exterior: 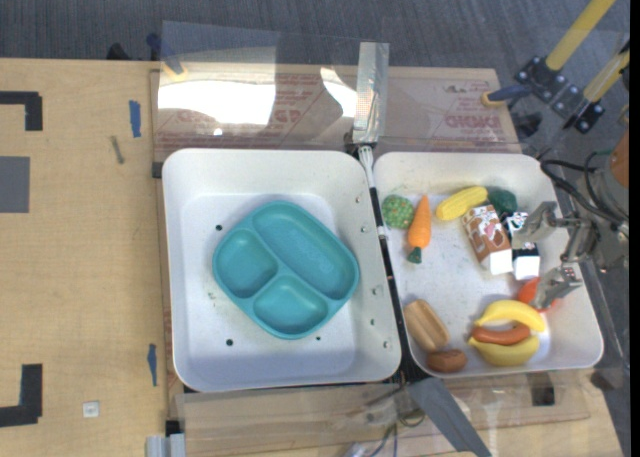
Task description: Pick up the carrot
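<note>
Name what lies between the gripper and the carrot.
In the camera view, a brown-and-white carton lies between the gripper and the carrot.

We see the carrot (420, 225) squeezed between a green ball (398, 211) and the corn (458, 203). Below it, the bin floor (450, 280) is open.

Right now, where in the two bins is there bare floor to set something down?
Left bin: bare floor around the teal divided plate. Right bin: one patch between carrot, hot dog bun and banana; its back and right side are crowded.
</note>
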Controlling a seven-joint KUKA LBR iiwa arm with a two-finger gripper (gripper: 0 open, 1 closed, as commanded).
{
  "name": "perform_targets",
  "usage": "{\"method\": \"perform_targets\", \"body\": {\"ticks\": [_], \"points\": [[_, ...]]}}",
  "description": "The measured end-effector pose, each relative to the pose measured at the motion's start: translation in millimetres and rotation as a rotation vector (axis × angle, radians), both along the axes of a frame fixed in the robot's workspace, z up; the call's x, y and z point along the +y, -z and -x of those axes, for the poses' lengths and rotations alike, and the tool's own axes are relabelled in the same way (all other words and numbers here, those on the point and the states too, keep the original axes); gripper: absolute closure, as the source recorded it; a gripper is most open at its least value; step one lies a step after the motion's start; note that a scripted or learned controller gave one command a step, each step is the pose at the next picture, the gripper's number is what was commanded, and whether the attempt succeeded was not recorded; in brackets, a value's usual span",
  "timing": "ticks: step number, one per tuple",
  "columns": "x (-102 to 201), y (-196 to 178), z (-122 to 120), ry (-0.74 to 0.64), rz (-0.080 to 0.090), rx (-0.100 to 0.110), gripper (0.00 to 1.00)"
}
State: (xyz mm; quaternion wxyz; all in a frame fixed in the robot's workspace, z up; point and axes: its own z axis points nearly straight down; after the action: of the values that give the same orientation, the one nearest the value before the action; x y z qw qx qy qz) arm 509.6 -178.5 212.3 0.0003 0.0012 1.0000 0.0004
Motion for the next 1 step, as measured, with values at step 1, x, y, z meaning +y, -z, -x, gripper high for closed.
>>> {"method": "perform_targets", "body": {"ticks": [1], "points": [[81.1, 117.1, 18.7, 0.08, 0.002, -0.011, 0.0]]}}
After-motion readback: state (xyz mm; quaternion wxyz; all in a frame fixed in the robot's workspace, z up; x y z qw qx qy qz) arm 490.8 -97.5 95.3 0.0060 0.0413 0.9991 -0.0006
